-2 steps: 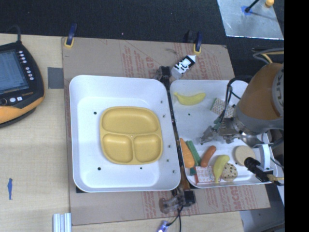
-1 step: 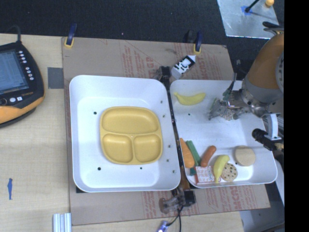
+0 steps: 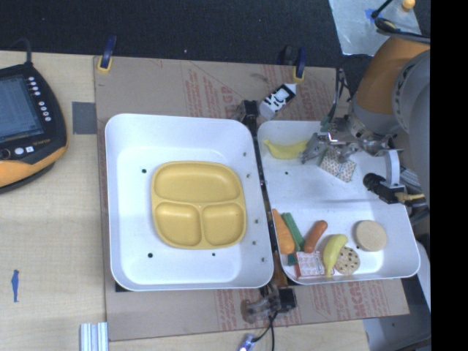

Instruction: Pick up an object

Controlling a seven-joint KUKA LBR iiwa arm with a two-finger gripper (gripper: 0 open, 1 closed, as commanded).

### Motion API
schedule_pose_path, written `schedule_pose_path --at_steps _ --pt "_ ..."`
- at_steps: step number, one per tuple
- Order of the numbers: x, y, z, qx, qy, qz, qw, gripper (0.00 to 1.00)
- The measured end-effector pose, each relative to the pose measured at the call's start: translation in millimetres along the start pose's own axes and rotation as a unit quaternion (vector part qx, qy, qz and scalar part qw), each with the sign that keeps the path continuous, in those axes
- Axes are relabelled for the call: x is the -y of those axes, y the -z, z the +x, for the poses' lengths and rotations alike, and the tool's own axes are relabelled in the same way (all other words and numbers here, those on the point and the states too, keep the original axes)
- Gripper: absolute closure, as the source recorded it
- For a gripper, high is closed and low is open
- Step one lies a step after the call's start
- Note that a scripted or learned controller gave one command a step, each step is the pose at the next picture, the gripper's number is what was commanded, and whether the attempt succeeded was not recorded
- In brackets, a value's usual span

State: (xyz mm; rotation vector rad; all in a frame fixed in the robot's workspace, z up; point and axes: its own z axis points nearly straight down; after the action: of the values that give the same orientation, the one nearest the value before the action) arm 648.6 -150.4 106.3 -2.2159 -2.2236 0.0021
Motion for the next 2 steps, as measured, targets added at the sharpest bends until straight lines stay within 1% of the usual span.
schedule_pose_path --at_steps 1,2 --pt "-8.5 -10.6 18.7 0.003 0.000 -0.001 1.0000 0.00" --pt "-8.8 -10.6 41.9 0.003 0.000 -0.001 1.0000 0.00"
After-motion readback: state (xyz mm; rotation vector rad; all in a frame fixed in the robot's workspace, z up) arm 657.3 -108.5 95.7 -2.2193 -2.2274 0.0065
